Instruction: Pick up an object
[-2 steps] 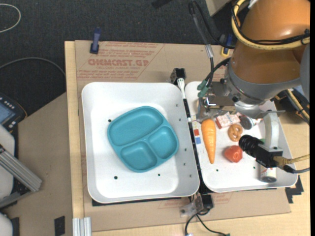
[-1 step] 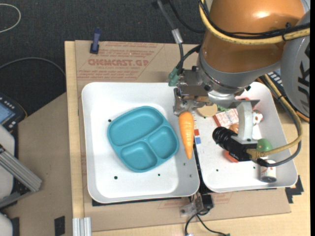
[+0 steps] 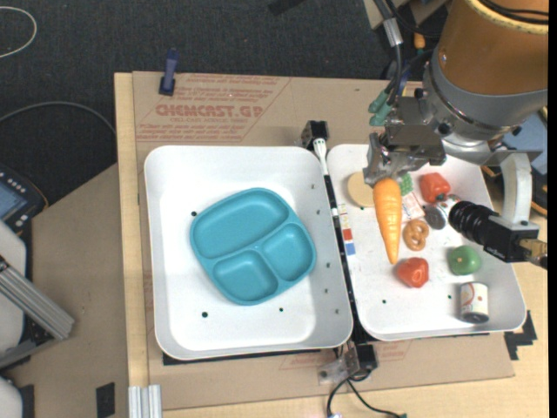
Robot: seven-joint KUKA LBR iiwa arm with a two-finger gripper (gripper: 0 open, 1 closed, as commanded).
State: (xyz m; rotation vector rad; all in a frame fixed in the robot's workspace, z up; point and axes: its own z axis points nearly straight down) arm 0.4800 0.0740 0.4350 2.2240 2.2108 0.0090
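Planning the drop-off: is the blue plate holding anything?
Empty: the blue plate shows three bare compartments, lying flat in the left bin.

Robotics lab, white bins (image 3: 165,233) on cardboard-topped bench (image 3: 218,103), loose cables (image 3: 52,111)

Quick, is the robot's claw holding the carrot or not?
Gripper: it sits right at the top end of the carrot in the right bin; open, shut or holding cannot be told.

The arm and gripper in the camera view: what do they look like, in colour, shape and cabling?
The arm is a thick rounded cylinder, grey at the wrist with a broad orange band above it. Dark cables run down its left side, with teal-green connectors near the wrist. The gripper is a compact, boxy unit of dark grey metal.
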